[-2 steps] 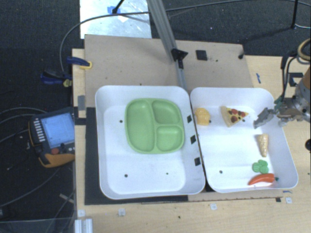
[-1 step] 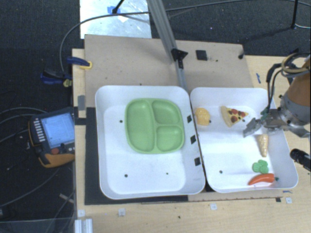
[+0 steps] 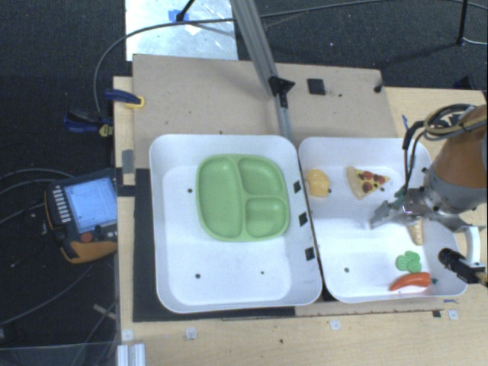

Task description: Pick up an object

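End effector (image 3: 393, 212): metallic, seen in the right bin (image 3: 358, 280); whether anything is gripped cannot be told.
Pizza slice (image 3: 367, 181): triangular toy, at 11 o'clock of the end effector.
Yellow lump (image 3: 318, 182): rounded, at the bin's 10 o'clock.
Green plate (image 3: 242, 197): smooth, three-compartment, in the left bin (image 3: 229, 288).

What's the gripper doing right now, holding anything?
Gripper: over the right bin, near the pizza slice; open or shut cannot be told, nothing seen in its grasp.

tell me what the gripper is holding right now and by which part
Cannot be told. The gripper is low in the right bin, below the pizza slice, and no object shows between its fingers.
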Robot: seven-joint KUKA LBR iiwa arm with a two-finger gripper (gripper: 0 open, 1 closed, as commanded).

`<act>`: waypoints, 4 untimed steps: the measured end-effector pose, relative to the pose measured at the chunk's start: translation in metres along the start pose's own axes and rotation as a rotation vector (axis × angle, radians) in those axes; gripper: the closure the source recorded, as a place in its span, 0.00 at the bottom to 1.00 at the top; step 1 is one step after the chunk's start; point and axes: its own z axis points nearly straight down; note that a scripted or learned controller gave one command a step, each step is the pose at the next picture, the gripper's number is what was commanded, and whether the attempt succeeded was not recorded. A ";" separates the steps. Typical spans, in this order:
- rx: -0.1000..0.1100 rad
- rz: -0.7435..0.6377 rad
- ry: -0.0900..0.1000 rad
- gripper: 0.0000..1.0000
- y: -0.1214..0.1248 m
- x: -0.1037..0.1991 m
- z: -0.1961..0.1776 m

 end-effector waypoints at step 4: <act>-0.012 -0.005 -0.004 1.00 0.015 -0.007 -0.119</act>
